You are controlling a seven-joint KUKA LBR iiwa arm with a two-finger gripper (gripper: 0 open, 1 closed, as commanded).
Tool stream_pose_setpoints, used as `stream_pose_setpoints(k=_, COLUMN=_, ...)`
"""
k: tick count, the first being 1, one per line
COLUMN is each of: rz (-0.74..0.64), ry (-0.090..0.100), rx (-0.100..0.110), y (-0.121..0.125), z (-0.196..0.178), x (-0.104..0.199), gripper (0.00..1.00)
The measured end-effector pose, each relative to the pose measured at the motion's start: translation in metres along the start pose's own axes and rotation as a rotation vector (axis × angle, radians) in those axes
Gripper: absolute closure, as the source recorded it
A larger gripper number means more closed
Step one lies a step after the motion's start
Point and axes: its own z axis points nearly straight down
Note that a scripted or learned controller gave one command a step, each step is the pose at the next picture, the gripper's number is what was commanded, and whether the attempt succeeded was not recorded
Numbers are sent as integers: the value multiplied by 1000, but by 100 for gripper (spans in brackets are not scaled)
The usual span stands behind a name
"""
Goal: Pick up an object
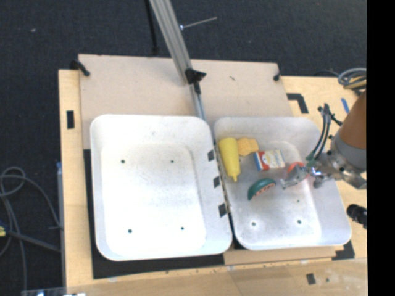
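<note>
arm: orange band, grey metal wrist below
cables: dark green/black, looping at wrist
gripper: slim grey metal fingers

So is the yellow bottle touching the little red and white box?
Apart. The camera view shows bare white bin floor between the yellow bottle and the red and white box.

We record one tan wooden surface. Directly on it we count two shallow white bins side by side, touching: left bin, right bin. A metal pole rises behind them.
</note>
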Motion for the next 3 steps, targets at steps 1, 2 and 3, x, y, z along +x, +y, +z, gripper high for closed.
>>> stream_pose_setpoints(k=1, rz=0, ry=0, rx=1, y=-10, z=58, x=-4, gripper=0)
stream_pose_setpoints(k=2, rz=7, ry=-1, rx=-10, y=-7, z=43, x=-5, gripper=100)
stream_pose_setpoints(k=3, rz=4, ry=-3, rx=-12, y=-12, z=-17, x=-13, gripper=100)
